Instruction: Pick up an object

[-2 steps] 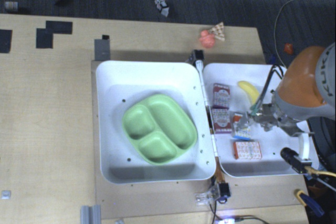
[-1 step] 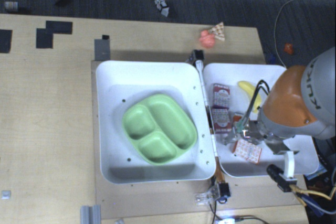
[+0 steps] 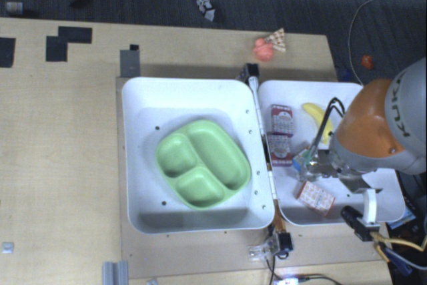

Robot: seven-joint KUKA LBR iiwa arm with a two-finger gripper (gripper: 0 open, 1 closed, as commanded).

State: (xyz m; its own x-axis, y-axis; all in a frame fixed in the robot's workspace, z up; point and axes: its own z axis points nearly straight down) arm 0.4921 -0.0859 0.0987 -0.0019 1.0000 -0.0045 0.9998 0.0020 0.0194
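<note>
Small red-and-white patterned packet (image 3: pixel 315 197) lies in the right bin (image 3: pixel 287 210), near its front wall, just below the gripper (image 3: pixel 308 167). Gripper hangs over it; jaw state can't tell, arm (image 3: pixel 370 130) blocks it. Same bin: one red-and-white carton (image 3: pixel 281 133), one yellow banana (image 3: pixel 315 115). Left bin (image 3: pixel 133 143): one green divided plate (image 3: pixel 202 162). Two bins total. One pink toy (image 3: pixel 269 47) on the bench behind.

Arm (image 3: pixel 400 117) in from the right, grey links with orange band (image 3: pixel 363 127) above the wrist, wrist pitched down and leftward. Gripper (image 3: pixel 310 167) sits low at the arm's left end, hidden under the wrist.
</note>
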